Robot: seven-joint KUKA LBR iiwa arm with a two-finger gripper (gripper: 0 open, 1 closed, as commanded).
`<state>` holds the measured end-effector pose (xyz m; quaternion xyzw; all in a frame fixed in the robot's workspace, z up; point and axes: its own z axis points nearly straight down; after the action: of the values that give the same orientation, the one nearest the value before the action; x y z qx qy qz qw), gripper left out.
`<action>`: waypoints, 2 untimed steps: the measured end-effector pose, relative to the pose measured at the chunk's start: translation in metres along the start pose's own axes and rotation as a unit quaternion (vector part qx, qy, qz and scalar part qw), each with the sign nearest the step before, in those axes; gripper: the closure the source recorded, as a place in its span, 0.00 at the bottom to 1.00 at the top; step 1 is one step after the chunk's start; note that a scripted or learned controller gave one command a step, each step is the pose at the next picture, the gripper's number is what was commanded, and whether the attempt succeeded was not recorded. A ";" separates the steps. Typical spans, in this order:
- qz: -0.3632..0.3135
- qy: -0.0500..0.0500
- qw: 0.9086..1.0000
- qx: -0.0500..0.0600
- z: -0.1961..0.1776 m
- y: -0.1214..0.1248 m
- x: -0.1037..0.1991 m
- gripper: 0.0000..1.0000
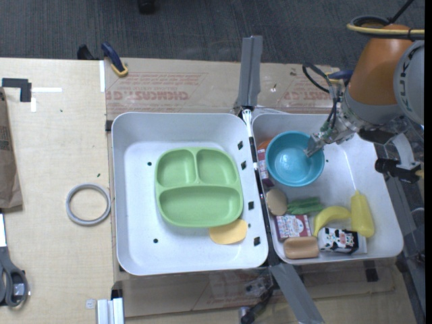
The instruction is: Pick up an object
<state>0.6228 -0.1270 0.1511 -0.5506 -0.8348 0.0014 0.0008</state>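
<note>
Reaching down, hand meets blue bowl's rim.

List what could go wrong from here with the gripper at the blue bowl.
1. The gripper sits at the right rim of the blue bowl; a thin, curved rim may slip out of a pinch or tip the bowl.
2. The right bin is crowded: a tipping bowl could knock the potato or the green item just below it.
3. The bowl lies near the divider between the bins, so a drag could jam it there.
</note>
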 end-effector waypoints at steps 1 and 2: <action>0.060 0.000 0.998 -0.001 -0.131 -0.019 0.007 1.00; -0.008 0.001 1.000 0.000 -0.082 -0.077 0.017 1.00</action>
<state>0.5451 -0.1412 0.2331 -0.5443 -0.8389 0.0010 0.0012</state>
